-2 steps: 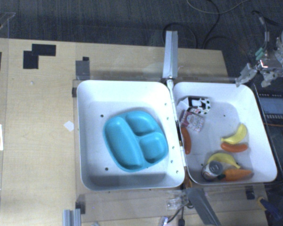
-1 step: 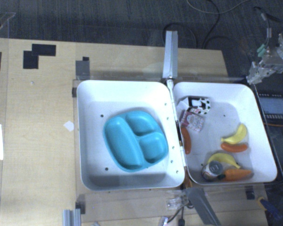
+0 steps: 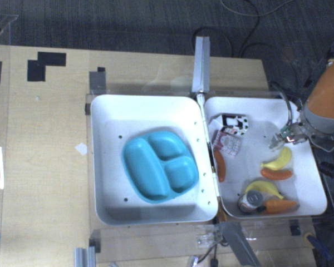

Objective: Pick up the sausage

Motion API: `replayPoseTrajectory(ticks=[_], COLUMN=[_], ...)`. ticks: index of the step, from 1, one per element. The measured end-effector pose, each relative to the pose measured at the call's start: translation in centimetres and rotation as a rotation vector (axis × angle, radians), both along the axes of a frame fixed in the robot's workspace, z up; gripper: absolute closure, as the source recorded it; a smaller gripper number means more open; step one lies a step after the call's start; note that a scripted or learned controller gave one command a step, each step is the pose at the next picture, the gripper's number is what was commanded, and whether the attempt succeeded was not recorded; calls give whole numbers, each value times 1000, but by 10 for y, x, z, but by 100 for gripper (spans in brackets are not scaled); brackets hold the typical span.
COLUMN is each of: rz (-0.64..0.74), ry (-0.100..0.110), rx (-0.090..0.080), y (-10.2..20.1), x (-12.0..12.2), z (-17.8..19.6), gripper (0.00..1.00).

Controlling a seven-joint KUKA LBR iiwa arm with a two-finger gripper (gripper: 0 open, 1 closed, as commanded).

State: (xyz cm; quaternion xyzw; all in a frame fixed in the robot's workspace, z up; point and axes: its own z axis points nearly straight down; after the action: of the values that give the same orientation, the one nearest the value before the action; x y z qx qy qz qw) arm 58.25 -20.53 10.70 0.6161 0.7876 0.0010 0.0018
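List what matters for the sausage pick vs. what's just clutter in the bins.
For the job:
sausage, against the right bin's left wall
gripper, over the right bin
right bin

Lying about:
blue tray in the left bin
two bananas
carrot
black-and-white toy

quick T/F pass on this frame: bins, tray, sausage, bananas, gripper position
1. The blue divided tray sits in the left bin. True.
2. The sausage lies inside the blue tray. False: it lies in the right bin, along that bin's left wall.
3. The gripper is over the left bin. False: it is over the right bin, near its right side, above the upper banana.
4. Two bananas are in the right bin. True: the second banana lies nearer the front edge.
5. The gripper holds the sausage. False: the sausage lies on the bin floor, well apart from the gripper.
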Motion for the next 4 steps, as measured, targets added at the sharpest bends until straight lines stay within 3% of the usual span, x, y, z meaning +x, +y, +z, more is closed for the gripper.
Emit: replayPoseTrajectory(ticks=[1, 2, 3, 4], rz=[-31, 13, 13, -74], ry=[-2, -5, -4, -1], rx=[-1, -2, -2, -1], y=[-1, 7, 7, 13], x=[-94, -55, -56, -94], z=[77, 169, 168, 127], gripper=[100, 100, 0, 0])
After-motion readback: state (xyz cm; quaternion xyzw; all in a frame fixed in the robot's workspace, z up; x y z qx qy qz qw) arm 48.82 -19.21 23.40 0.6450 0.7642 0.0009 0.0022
